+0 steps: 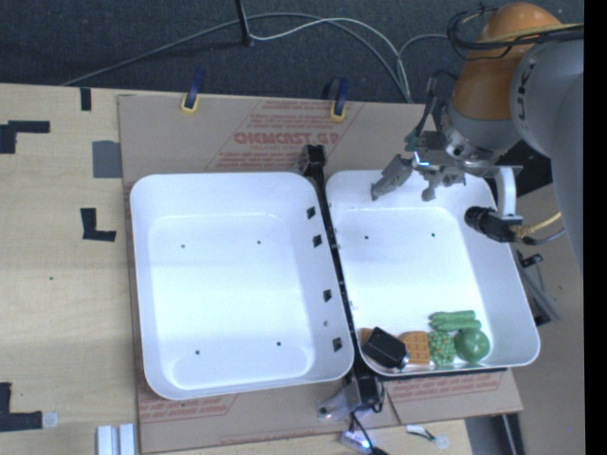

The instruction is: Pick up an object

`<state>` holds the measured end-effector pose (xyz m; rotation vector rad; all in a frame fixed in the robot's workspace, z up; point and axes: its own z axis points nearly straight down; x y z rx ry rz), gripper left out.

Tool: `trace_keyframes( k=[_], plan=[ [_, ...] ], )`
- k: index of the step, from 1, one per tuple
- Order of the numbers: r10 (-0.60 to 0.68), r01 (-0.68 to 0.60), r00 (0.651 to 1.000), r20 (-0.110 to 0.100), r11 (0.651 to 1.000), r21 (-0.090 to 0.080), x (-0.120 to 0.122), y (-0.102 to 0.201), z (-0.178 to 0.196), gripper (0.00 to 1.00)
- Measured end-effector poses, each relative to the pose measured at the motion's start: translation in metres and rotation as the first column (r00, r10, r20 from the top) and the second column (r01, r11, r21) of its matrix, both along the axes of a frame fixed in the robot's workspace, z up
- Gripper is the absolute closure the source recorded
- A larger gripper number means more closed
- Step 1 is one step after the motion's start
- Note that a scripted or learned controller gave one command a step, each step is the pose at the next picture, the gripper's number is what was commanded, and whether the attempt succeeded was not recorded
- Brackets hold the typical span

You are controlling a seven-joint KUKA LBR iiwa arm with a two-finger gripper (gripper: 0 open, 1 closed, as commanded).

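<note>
Gripper (408, 186): fingers spread wide, holding nothing, above the right bin (493, 254) far rim. Black object (384, 347), orange item (414, 347), green items (457, 336): right bin's near edge.

A sheet of brown cardboard (285, 136) with red lettering lies on the wooden bench (52, 254), under the bins. Two clamps, blue with yellow tips (193, 93) (338, 100), grip the cardboard's far edge. Black tape marks (92, 224) sit on the bench left of the cardboard. A pale cable (313, 27) trails across the dark floor beyond the cardboard.
</note>
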<state>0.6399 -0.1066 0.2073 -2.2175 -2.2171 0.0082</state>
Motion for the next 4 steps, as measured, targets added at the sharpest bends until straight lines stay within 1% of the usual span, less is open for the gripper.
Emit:
trace_keyframes(
  k=[1, 2, 3, 4],
  plan=[
    [0.001, -0.001, 1.0, 0.008, 1.0, 0.0, 0.002, 0.0, 0.004, 0.0],
    [0.001, -0.001, 1.0, 0.004, 1.0, 0.0, 0.007, 0.003, -0.04, 0.0],
    [0.001, -0.001, 1.0, 0.001, 1.0, 0.0, 0.004, 0.002, -0.104, 0.0],
    [0.001, -0.001, 1.0, 0.006, 1.0, -0.001, 0.003, 0.002, -0.119, 0.0]
  ],
)
